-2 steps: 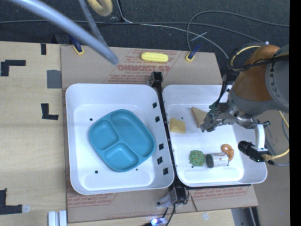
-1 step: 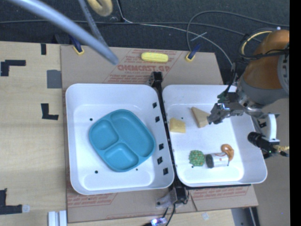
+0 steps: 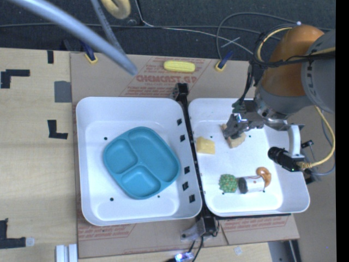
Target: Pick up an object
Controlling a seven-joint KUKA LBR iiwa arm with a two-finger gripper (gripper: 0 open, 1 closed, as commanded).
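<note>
My gripper point(image 3: 235, 129) hangs low over the upper middle of the right bin point(image 3: 289, 201), reaching in from the right. A small tan piece point(image 3: 236, 142) lies right under its tip, touching or nearly touching it; I cannot see whether it is gripped. To the left of it, a pale yellow wedge point(image 3: 205, 145) rests near the divider. A green broccoli-like piece point(image 3: 228, 183), a small white and black cylinder point(image 3: 251, 185) and an orange curled piece point(image 3: 264, 174) lie together at the bin's front.
The left bin point(image 3: 90, 124) holds a blue divided plate point(image 3: 140, 161). A yellow corn cob point(image 3: 179, 66) lies on the cardboard behind the bins. A black fitting point(image 3: 283, 158) and cables hang off the arm over the right bin's right side.
</note>
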